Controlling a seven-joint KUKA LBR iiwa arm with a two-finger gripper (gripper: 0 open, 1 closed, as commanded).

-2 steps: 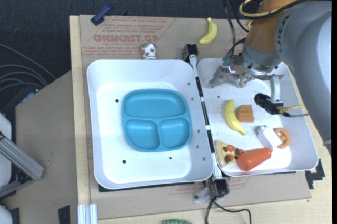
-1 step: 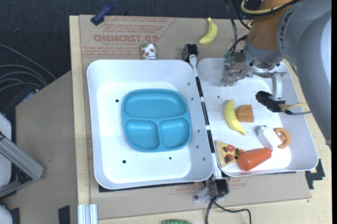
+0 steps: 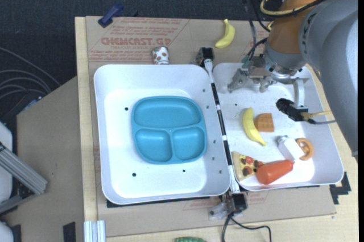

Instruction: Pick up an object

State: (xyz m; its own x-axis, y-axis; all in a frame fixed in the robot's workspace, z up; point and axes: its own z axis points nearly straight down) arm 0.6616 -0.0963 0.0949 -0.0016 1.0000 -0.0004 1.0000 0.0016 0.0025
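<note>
My gripper [image 3: 249,86] hovers over the far left part of the right bin [image 3: 324,175], fingers spread open with nothing between them. Just below it lie a yellow banana [image 3: 252,126] and a small brown block [image 3: 264,121]. Further toward the front are a white cylinder [image 3: 288,147], an orange ring-shaped piece [image 3: 305,149], a red-orange carrot [image 3: 275,171] and a pizza slice [image 3: 245,165]. None of these touch the gripper.
The left bin [image 3: 111,93] holds a blue divided plate [image 3: 169,128]. On the cardboard behind the bins lie a second banana [image 3: 226,35], a small spotted toy [image 3: 161,54] and a blue piece [image 3: 110,15]. The arm [image 3: 296,25] enters from the upper right.
</note>
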